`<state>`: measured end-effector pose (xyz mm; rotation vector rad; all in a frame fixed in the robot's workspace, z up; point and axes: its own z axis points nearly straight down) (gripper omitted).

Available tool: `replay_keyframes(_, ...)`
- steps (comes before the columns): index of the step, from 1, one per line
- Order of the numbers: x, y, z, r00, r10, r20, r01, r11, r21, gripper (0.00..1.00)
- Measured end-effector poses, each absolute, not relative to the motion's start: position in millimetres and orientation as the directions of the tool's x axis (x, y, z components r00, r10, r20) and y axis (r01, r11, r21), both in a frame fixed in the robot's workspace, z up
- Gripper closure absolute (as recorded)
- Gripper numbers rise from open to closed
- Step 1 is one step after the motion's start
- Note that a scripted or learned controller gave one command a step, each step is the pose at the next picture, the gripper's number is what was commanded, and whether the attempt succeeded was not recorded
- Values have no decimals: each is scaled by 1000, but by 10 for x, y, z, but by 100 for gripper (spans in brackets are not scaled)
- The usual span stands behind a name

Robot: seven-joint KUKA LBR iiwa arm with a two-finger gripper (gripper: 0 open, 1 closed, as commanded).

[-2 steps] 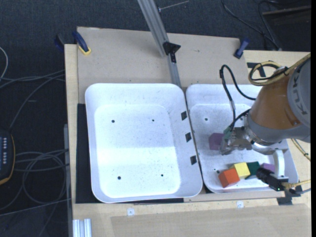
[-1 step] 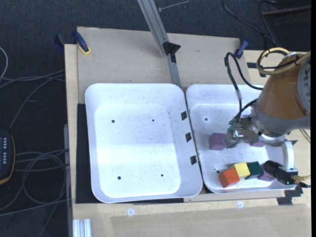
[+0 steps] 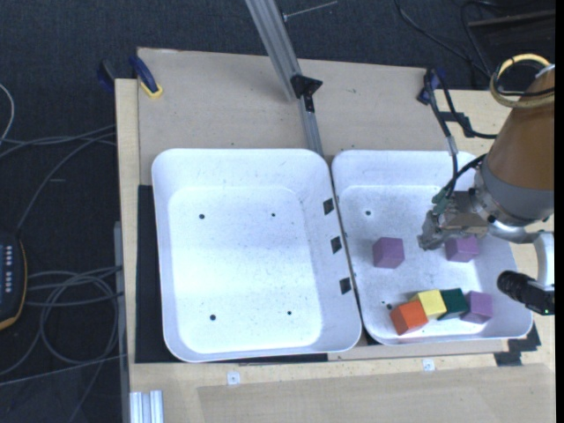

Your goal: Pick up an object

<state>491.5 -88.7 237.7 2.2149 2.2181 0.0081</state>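
claw [image 3: 438, 233] state cannot tell | purple cube [image 3: 463, 248] just beside | purple block [image 3: 388, 252] near

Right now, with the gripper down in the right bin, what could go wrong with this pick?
1. The gripper sits between two purple blocks; it may nudge one instead of grasping it.
2. The orange, yellow and green blocks are packed against the bin's near wall; a pick there may catch a neighbour or the wall.
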Motion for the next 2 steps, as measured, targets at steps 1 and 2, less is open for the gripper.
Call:
replay_keyframes(1, 4932, -887, 2915, -2, 1000, -1, 1000, 2, 8, 100)
replay_keyframes(2, 5185, -330, 2771, -7, 1000, 1, 1000, 7, 2, 100)
